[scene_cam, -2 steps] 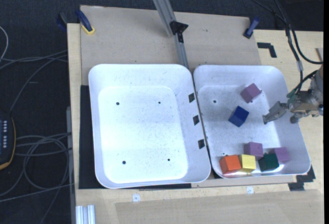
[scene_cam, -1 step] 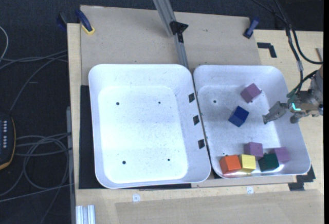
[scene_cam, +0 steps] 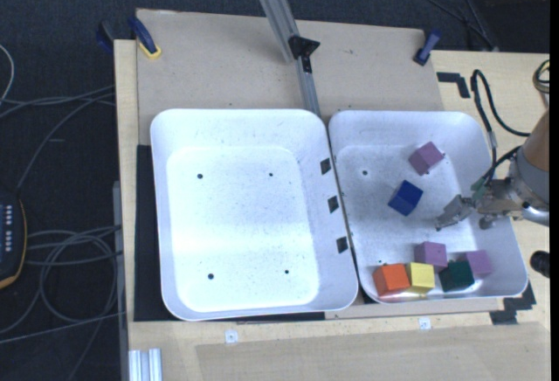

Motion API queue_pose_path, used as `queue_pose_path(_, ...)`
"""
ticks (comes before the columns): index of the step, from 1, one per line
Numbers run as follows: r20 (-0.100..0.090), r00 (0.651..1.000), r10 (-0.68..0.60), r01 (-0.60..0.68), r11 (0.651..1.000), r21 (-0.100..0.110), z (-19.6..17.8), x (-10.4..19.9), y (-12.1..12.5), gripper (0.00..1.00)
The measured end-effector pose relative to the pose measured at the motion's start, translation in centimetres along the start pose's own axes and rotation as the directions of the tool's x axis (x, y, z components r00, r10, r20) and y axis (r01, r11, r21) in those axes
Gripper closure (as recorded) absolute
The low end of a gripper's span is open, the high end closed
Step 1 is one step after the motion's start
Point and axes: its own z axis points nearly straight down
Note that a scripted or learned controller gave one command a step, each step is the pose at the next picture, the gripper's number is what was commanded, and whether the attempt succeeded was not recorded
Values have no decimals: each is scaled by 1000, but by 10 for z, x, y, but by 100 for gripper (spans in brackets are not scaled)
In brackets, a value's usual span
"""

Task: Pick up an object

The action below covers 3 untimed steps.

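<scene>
No object is lifted yet, as far as I can judge; all blocks lie on the floor of the right bin (scene_cam: pixel 367 139). Nearest to the camera, along the front wall, there is a row: an orange block (scene_cam: pixel 392 278), a yellow block (scene_cam: pixel 422 275), a dark green block (scene_cam: pixel 455 275) and a purple block (scene_cam: pixel 479 262), with another purple block (scene_cam: pixel 431 252) just behind the yellow one. Farther in, a blue block (scene_cam: pixel 405 197) lies alone, and farthest a third purple block (scene_cam: pixel 425 157). The pincer (scene_cam: pixel 456 212) reaches in from the right edge, low over the bin floor, between the row and the blue block. I cannot tell if it is open or closed; nothing is visibly gripped. The grasp and the lifting are left to do. The left bin (scene_cam: pixel 175 130) lies beside on the desk (scene_cam: pixel 218 47).
</scene>
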Motion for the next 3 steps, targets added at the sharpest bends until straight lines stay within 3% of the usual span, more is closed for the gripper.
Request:
queue_pose_path(1,0,1000,-1,1,1000,0,53,1,-1,0)
queue_pose_path(2,3,1000,-2,2,1000,-10,39,0,1,100)
queue_pose_path(3,5,1000,-4,4,1000,-14,-15,11,1,100)
